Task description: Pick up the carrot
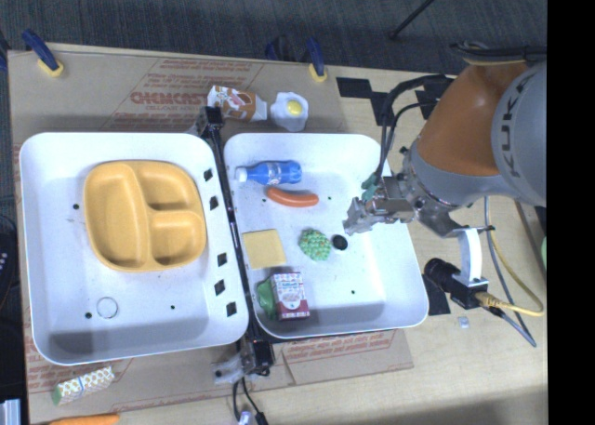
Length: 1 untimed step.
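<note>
Over the right bin, tool above bare floor, opening not discernible, carrot at bench's front-left edge

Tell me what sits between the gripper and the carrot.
Nothing: in the camera view, bare white bin floor separates the gripper from the carrot. The green peas lie just below that line.

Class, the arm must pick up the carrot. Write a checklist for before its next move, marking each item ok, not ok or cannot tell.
1. Target located: orange-red long piece, likely the carrot, in right bin: ok.
2. Target lies apart from blue bottle: ok.
3. Gripper above target: not ok, it is beside it.
4. Green ball off the direct path: ok.
</note>
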Each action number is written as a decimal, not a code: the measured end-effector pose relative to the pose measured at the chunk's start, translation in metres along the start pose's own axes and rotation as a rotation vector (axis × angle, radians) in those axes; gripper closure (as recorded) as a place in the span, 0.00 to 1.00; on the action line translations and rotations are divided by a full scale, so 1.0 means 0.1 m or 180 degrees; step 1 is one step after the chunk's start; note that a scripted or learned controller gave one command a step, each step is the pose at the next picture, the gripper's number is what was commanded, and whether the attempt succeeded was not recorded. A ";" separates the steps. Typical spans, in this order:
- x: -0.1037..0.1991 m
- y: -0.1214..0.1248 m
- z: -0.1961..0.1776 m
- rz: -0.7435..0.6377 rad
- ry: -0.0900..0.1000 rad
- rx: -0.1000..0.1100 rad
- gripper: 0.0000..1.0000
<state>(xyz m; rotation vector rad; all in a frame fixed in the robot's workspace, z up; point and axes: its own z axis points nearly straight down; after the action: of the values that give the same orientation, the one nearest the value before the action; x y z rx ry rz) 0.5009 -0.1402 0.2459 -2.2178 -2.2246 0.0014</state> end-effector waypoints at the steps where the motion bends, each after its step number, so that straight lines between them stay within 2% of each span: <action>1: 0.00 0.00 0.01 0.0000 0.0002 0.0004 0.00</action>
<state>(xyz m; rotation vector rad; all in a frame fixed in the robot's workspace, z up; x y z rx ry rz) 0.5006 -0.1399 0.2454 -2.2169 -2.2237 0.0023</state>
